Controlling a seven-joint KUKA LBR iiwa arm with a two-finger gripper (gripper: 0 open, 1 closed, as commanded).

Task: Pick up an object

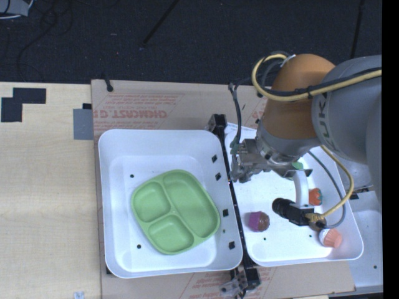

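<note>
**A:** Camera view from above: what do we see on the tabletop (43,198)?

**B:** We see two shallow white bins side by side, on a brown cardboard sheet (143,108). The left bin (118,245) holds a green plate (176,210) with three compartments, lying flat.

**A:** And the right bin (277,249)?

**B:** There we see three small things. A dark purple object (258,220) lies near the wall shared with the left bin. An orange-red object (315,196) lies further to the right. A pale pink object (332,238) lies near the right front corner. All three are well apart from each other and rest on the bin floor.

**A:** Where is the arm (299,104)?

**B:** It reaches in from the right and hangs over the back half of the right bin. The jaws are at its end, low and just beside the wall between the two bins, behind the purple object.

**A:** Are the jaws open or closed?

**B:** We cannot tell; the wrist hides them from this angle. We see nothing held between them.
</note>
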